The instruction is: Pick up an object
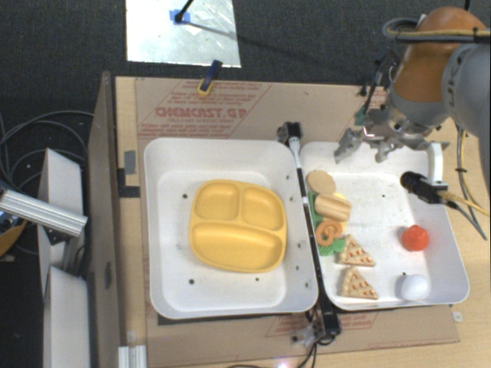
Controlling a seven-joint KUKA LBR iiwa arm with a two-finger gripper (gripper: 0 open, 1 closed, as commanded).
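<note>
The jaws (pixel 363 146) hang open, holding nothing, at the right bin's (pixel 453 271) twelve o'clock edge — two pizza slices (pixel 356 267) point toward eleven o'clock.

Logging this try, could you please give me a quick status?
Hand open, above right bin's far edge, holding nothing. Red ball untouched. Nothing in the way.
</note>
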